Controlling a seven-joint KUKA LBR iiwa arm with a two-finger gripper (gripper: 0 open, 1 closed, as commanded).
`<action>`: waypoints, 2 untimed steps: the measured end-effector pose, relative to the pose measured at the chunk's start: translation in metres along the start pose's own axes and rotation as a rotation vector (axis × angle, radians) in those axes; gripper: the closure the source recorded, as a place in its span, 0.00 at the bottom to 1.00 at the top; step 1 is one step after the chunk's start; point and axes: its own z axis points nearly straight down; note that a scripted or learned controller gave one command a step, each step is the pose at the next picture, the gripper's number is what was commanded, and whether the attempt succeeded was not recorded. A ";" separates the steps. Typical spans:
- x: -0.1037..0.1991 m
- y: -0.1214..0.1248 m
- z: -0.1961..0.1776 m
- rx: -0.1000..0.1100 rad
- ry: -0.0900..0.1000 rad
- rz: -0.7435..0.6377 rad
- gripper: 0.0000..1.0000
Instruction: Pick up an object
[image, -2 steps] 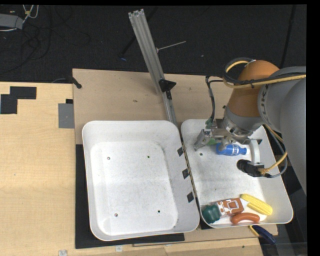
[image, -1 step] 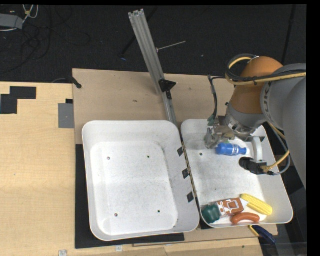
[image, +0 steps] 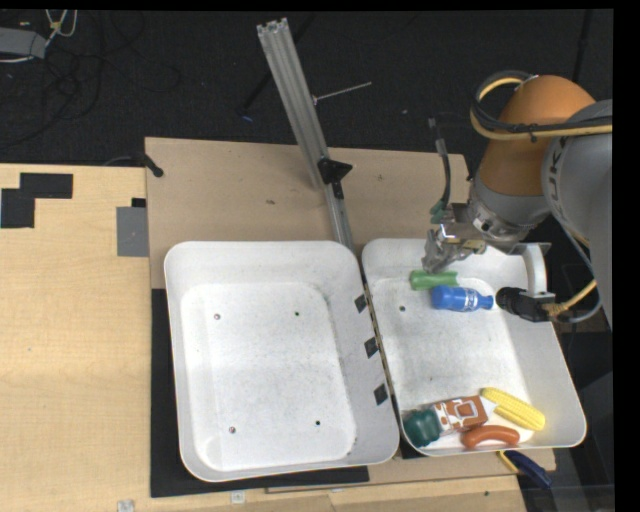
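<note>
the metal two-finger gripper (image: 441, 256) hangs low over the far end of the right shallow white bin (image: 455, 355), its tips at a small green stick-like piece (image: 433, 280); whether it is open, closed or gripping i cannot tell; this looks like the grasp step, and the next move calls for a firm close and a straight lift; just beside lies a blue plastic bottle (image: 461, 299); at the near end sit a dark green cap-like object (image: 423, 427), an orange-and-white packet (image: 463, 411), a yellow corn-like toy (image: 513, 408) and an orange-red ring-shaped piece (image: 490, 436); the left shallow white bin (image: 265, 355) holds nothing visible.
</note>
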 end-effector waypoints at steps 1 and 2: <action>-0.001 0.000 -0.033 0.002 0.000 0.002 1.00; 0.057 -0.022 -0.030 0.008 0.003 -0.003 1.00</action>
